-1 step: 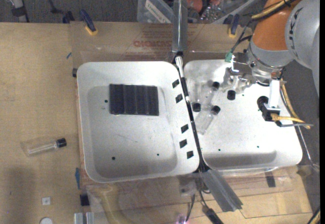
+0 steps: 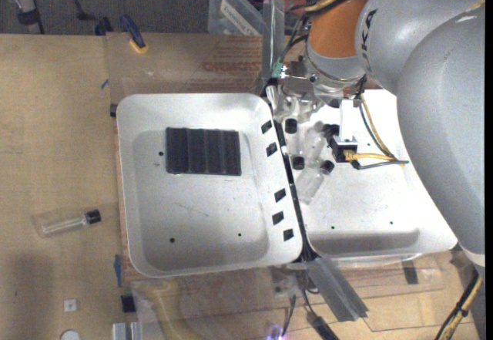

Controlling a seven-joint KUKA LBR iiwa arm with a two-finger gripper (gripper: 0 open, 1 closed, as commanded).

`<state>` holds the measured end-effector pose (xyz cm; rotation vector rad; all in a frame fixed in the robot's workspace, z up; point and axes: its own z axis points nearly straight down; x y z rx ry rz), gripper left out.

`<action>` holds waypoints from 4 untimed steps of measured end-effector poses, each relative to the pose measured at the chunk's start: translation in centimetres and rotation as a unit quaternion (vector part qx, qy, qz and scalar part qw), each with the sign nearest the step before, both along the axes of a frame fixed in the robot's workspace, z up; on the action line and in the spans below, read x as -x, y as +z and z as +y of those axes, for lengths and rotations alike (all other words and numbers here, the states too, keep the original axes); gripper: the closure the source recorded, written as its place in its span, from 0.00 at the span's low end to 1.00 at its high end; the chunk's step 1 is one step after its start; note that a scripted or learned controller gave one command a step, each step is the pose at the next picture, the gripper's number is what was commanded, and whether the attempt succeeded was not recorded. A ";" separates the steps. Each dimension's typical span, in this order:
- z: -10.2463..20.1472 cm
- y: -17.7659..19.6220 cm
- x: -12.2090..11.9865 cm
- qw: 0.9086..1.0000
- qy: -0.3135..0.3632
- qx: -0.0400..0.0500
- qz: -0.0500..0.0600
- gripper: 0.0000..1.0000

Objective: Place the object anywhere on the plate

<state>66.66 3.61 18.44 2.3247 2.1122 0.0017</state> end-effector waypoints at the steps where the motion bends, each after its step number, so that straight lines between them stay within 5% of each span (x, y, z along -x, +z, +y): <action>1: 6.1 -2.3 3.2 0.998 -0.057 0.000 0.003 1.00; 2: 15.0 -1.5 8.4 0.982 -0.188 0.000 0.003 1.00; 3: 19.0 -2.6 4.0 0.996 -0.093 0.000 0.000 1.00; 4: 19.1 1.1 0.1 0.970 -0.241 0.000 0.001 1.00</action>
